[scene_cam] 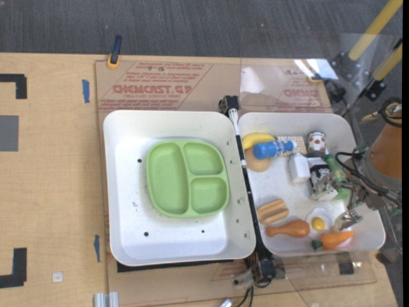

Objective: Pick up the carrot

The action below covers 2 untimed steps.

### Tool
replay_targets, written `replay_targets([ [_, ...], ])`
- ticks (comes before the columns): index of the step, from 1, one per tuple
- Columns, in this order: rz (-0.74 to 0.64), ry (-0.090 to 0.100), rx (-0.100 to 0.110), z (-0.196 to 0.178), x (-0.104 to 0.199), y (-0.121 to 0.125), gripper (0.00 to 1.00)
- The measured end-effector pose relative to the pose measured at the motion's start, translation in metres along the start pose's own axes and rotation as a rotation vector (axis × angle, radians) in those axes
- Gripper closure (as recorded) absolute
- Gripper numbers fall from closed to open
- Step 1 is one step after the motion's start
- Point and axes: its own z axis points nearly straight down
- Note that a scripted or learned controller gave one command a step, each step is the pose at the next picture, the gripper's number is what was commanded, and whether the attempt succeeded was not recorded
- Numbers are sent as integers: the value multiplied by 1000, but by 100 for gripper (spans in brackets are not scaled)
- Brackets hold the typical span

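Camera view looks down on a wooden bench point(45, 190) with a cardboard sheet point(160, 85) under two white bins. Left bin point(121, 190) carries a green divided plate point(188, 178) with three compartments, sitting roughly in the middle of the bin floor. Right bin point(367, 232) sits just beside it, their rims touching along a black clip line.

From the right edge the arm point(386, 152) reaches over the right bin's far right side, its orange band visible by the frame edge, with cables looping around the wrist. Its gripper point(348, 217) hangs low over the bin's lower right corner, just above the carrot; whether the fingers are spread or closed cannot be told from this angle, and nothing is seen between them.

In the right bin lie a banana point(257, 139) at the upper left, a blue bottle point(271, 149) touching it, a round tan cookie point(257, 164) just below, a white block point(298, 168), and a small white-and-red ball point(316, 142). Lower down rest a hot dog bun point(273, 210), a brown drumstick point(291, 229), and a small fried egg point(317, 222).

The carrot point(335, 239), orange with a green top, lies flat near the bin's lower right rim, right of the drumstick.
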Motion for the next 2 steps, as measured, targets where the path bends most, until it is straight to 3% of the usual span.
replay_targets([
  [1, -258, 25, 6, -174, -16, -20, 0],
  [2, -439, 23, -5, -205, -63, 76, 0],
])
